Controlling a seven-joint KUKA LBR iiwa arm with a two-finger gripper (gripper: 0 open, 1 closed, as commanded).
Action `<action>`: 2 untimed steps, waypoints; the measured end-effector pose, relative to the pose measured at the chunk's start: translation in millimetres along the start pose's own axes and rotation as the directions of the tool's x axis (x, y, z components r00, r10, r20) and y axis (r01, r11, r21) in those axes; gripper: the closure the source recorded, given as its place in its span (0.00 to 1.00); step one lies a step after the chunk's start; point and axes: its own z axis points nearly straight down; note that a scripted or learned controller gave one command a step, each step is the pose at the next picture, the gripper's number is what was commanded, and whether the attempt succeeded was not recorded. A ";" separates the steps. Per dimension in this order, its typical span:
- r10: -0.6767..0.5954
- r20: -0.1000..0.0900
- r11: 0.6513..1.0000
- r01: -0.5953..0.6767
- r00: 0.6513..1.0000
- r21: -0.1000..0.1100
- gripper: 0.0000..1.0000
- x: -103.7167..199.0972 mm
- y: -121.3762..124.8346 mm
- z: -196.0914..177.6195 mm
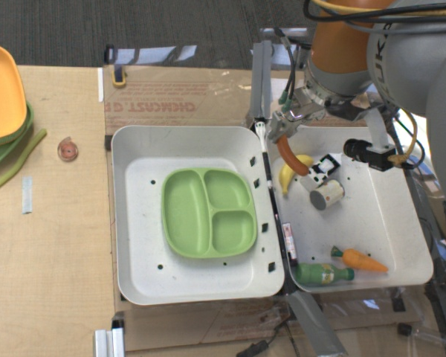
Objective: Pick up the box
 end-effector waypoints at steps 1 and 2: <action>0.228 0.000 0.974 -0.228 0.974 0.000 1.00 15.0 25.9 50.2; 0.111 -0.001 0.994 -0.111 0.994 0.000 1.00 25.4 -67.8 50.8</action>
